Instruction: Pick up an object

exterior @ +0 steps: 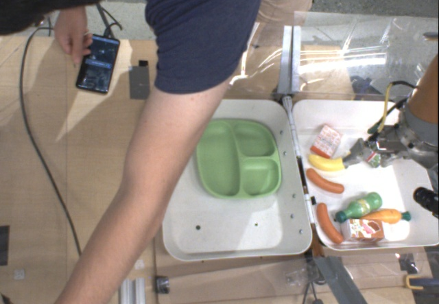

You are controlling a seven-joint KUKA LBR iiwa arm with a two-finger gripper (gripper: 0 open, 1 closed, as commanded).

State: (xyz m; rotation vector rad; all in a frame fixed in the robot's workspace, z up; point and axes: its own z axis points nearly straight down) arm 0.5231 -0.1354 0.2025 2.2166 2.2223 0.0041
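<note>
1. Gripper [361, 153]: right bin [411, 244]; finger spread cannot be told.
2. Banana [326, 164]: just left of the fingertips, long axis roughly across the bin, nearly touching.
3. Sausage [324, 182]: below the banana.

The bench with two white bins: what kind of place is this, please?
Probably a robotics lab test bench. A robot gripper reaches over toy food such as a banana, a green divided plate lies in the other bin, and cables cross the bench.
</note>
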